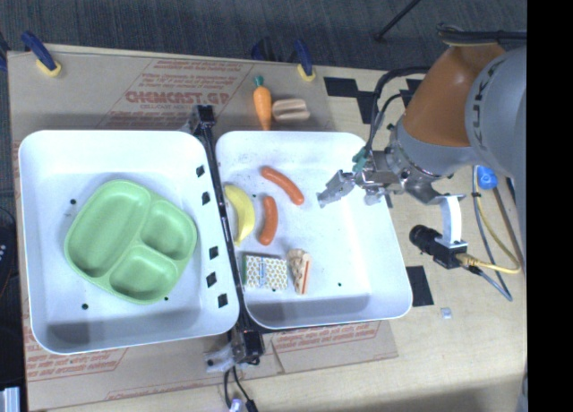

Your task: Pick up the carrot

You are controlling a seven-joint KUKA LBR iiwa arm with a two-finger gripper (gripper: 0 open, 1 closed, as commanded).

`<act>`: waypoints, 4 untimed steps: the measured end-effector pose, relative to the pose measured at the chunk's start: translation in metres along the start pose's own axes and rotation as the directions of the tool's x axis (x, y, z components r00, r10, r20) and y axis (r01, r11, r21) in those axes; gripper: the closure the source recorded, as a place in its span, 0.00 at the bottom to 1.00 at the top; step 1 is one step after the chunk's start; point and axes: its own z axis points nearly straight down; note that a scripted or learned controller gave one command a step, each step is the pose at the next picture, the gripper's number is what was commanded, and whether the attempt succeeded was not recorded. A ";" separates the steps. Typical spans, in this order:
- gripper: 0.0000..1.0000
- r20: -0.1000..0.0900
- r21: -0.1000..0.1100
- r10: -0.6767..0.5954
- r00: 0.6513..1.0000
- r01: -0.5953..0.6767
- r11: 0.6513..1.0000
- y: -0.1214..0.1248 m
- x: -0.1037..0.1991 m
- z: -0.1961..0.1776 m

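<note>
The carrot [260, 106], orange with a green top, lies on the cardboard just beyond the far rim of the right bin [387, 249], outside both bins. My gripper [333, 189] hovers inside the right bin, over its middle-right floor. It is open with nothing between its fingers. It is well to the right of the carrot and nearer the camera, just right of a sausage [282, 184].
A small hot dog bun [290, 111] lies right beside the carrot. The right bin also holds a second sausage [268, 219], a banana [238, 211] and two sandwich pieces [266, 271]. A green divided plate [132, 238] sits in the left bin [45, 249].
</note>
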 end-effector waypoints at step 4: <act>0.00 0.002 0.003 0.508 0.862 -0.508 0.862 0.105 0.044 0.127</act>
